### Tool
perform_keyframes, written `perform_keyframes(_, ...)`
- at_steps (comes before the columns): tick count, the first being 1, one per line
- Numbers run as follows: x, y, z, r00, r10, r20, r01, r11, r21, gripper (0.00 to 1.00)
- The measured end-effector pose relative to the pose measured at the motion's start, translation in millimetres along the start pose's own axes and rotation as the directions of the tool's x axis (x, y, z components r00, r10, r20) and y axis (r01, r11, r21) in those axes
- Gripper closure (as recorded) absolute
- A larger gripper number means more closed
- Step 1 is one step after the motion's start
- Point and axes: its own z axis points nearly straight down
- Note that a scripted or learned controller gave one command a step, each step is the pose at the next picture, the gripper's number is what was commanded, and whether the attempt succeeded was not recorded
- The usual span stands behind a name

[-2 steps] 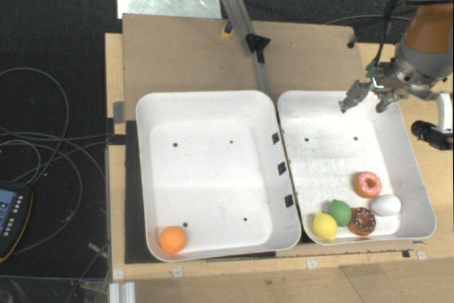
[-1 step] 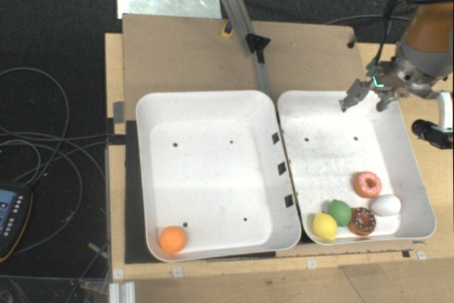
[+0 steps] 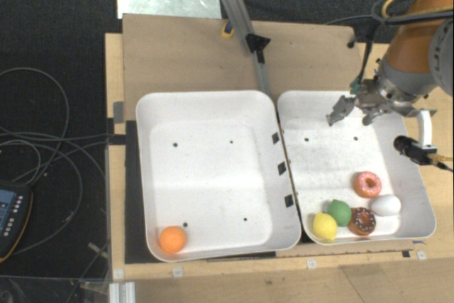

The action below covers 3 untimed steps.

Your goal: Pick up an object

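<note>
My hand: released, the two fingers spread wide apart with nothing between them; it hangs over the far part of the right bin, touching no object.
My fingers: dark grey, angled down toward the bin floor; one points to the camera's left, the other sits nearer my wrist.
My arm: grey with an orange band above the wrist, reaching in from the camera's right, above the right bin's far corner.
Right bin: shallow, white, its bare floor lies under my hand; all its objects are bunched at the near end, well apart from my hand.
Pink doughnut: a ring with pink icing, the nearest object to my hand, lying flat.
White egg: smooth and pale, just beside the pink doughnut, toward the near right corner.
Chocolate doughnut: a dark brown ring, touching the white egg and the green ball.
Green ball: round, between the chocolate doughnut and the lemon.
Lemon: yellow, rounded, at the near edge of the right bin, touching the green ball.
Left bin: white, shallow, side by side with the right bin.
Orange: round, bright orange, alone in the left bin's near left corner, far from my hand.
Desk: light brown board carrying both bins.
</note>
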Motion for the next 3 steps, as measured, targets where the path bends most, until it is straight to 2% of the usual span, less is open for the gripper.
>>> perform_keyframes(2,-5.9,3.7,86.6,1.000,0.004,0.000,-0.004,1.000,-0.001,0.00)
perform_keyframes(3,-6.4,5.5,72.8,1.000,0.004,0.001,-0.004,1.000,-0.007,1.00)
